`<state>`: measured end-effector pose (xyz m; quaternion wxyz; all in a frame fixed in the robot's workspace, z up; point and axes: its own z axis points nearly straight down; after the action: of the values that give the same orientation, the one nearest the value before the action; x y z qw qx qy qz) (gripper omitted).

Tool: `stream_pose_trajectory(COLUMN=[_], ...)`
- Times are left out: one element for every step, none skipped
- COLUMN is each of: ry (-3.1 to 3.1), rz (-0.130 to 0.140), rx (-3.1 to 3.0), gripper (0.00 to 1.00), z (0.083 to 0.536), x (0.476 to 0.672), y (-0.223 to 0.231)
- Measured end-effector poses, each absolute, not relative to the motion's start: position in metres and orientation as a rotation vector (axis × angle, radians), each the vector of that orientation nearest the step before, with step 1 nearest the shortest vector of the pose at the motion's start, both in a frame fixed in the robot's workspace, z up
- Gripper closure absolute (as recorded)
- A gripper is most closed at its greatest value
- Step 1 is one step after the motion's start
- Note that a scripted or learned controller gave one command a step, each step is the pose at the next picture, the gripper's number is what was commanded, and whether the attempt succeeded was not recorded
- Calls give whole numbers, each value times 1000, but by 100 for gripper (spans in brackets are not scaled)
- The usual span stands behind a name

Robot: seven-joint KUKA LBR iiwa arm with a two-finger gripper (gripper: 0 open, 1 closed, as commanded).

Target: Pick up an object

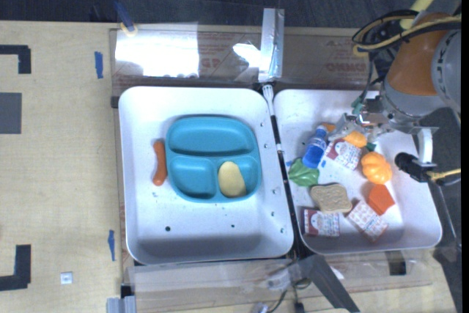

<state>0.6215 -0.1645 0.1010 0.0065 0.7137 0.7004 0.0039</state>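
Orange band of the arm [410, 70] showing at two o'clock, gripper [364, 124] hanging over the right bin [421, 231]; opening of the gripper impossible to tell. Lying at about five o'clock from the gripper, just beside it: orange fruit [377, 168], the nearest candidate for the pick, roundish, no clear long axis. Lying at nine o'clock of the gripper: blue bottle [316, 146], long axis running from one to seven o'clock. Resting in the left bin [139, 157]: blue tray [209, 135] carrying a yellow lemon [231, 178], well apart.
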Motion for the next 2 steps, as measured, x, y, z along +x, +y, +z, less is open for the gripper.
stream_pose_trajectory(ry=[2187,2119], rz=[20,15], rx=[2230,2314], gripper=[100,100], z=[114,190], x=[624,670], y=[-165,-69])
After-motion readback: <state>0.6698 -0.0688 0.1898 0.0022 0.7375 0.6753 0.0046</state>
